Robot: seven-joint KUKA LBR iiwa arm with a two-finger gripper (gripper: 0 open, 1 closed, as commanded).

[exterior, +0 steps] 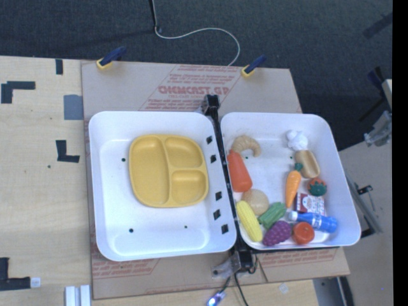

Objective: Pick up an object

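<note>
The right bin (319, 127) holds several toy foods. A croissant (246, 145) lies at its upper left, with a red-orange sausage (239, 171) below it and a pale round bun (255, 201) lower still. Along the bottom lie a yellow corn cob (249, 220), a green pod (273, 213), purple grapes (278, 233), a red tomato (303, 233) and a blue bottle (315, 220). On the right side sit a white garlic (296, 139), a hot dog bun (307, 163), an orange carrot (292, 189), a strawberry (317, 187) and a red packet (312, 204).
The left bin (105, 234) holds a yellow divided plate (168, 170). Both bins rest on a cardboard sheet (191, 88) clamped at the back by two blue-and-yellow clips. A white cable (197, 34) loops over the dark floor behind.
</note>
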